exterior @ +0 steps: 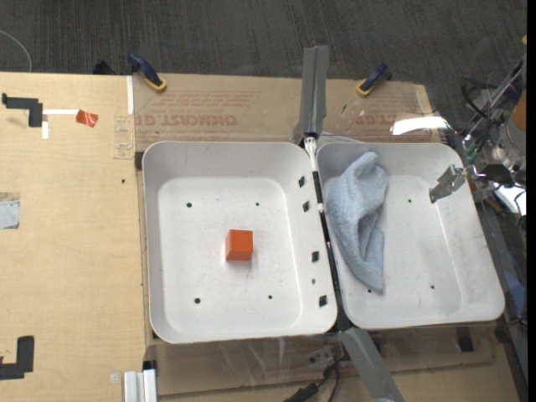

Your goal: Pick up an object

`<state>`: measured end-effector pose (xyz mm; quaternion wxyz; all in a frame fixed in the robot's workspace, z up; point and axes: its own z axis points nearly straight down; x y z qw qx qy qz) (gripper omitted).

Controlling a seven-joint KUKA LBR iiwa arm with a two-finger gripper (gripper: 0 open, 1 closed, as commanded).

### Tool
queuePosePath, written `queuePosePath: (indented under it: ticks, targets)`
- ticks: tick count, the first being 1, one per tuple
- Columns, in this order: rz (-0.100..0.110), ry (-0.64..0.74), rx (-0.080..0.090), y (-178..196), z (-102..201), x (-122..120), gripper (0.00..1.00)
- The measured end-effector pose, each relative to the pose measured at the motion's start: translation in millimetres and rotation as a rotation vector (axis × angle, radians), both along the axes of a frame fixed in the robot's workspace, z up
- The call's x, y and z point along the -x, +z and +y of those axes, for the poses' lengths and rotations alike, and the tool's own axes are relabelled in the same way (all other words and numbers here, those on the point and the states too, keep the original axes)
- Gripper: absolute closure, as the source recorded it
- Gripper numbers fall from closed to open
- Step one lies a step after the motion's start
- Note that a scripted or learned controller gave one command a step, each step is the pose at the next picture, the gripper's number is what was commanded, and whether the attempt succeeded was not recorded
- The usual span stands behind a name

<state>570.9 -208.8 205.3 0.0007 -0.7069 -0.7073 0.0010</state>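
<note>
Hand point(450, 182) above right bin point(469, 308)

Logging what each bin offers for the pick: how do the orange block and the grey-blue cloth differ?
The orange block is small, rigid and boxy; the grey-blue cloth is much larger, soft and crumpled. The block sits near the middle of the left bin; the cloth lies along the inner side of the right bin. Both rest on bin floors, with the tool touching neither.

Two blue clamps point(147, 71) on cardboard sheet point(251, 111), red tape scrap point(86, 118) on wooden bench point(67, 241)
</note>
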Motion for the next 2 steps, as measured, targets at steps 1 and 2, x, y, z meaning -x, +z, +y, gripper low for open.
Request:
queuePosePath:
  ticks: [1, 2]
  targets:
    - [-0.001, 0.015, -0.001, -114.0, 13.4, 66.9, 0.00]
    - [-0.001, 0.012, 0.000, -105.4, 12.8, 66.7, 1.00]
